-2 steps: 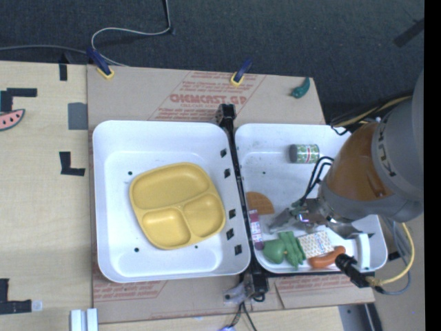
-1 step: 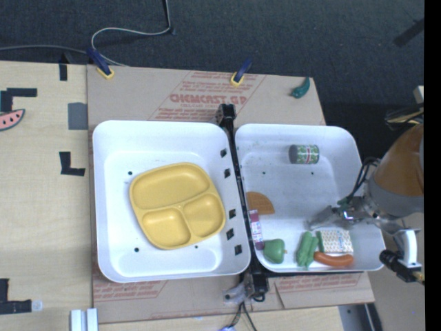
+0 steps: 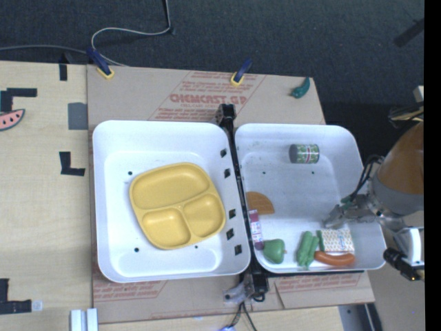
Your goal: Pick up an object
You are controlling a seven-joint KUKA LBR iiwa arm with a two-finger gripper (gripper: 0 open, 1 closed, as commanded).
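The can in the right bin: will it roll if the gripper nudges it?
Probably. The can lies on its side on the flat bin floor with nothing touching it, so a push could roll it. Its smooth round wall may slip between fingers.

The grey KUKA arm [image 3: 406,192] shows at about three o'clock in the camera view. Its uppermost visible part is a broad rounded shell in orange-brown, the orange band [image 3: 408,164], blurred and smooth, with no lettering that can be read. Below the band sits a curved grey collar, paler along its lower rim. Thin dark cables [image 3: 364,178] loop out from the collar's nine o'clock side and run down toward the small metallic grey hand [image 3: 342,214], which is made of short angular pieces with bright glints. At about five o'clock of the collar lies a white and black block-shaped fitting [image 3: 406,250] with a dark rounded end.
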